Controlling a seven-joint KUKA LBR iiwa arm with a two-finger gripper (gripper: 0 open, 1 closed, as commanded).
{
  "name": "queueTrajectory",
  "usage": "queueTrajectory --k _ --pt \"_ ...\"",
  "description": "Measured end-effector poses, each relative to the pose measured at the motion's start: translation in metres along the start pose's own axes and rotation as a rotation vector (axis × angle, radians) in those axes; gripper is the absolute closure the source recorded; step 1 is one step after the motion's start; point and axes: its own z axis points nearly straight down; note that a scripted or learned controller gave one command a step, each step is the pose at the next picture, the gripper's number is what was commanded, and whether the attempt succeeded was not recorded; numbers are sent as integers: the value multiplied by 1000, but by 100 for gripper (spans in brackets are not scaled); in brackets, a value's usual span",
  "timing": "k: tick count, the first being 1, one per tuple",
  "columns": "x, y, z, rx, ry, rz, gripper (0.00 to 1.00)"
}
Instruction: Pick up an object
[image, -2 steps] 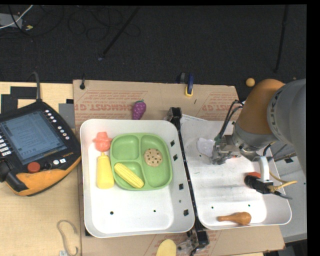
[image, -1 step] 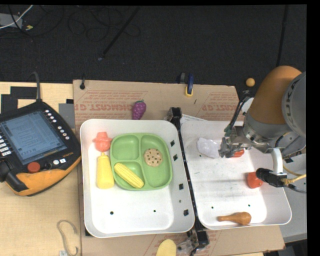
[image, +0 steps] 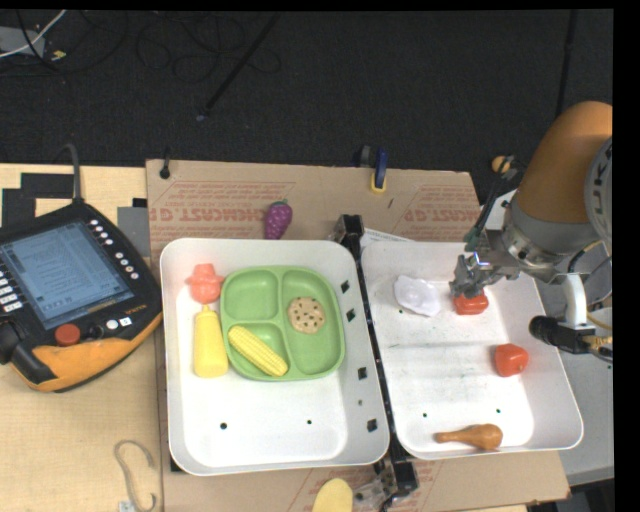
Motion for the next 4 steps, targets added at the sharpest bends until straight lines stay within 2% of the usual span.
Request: queueTrajectory --k 1,2,3,4 --pt "-2 0 -27 1 1 0 100" --pt "45 -36 -33 7 3 -4 100" --pt "55 -41 -14 8 2 -2 100" --pt "54 -41 -36 3 1 -2 100"
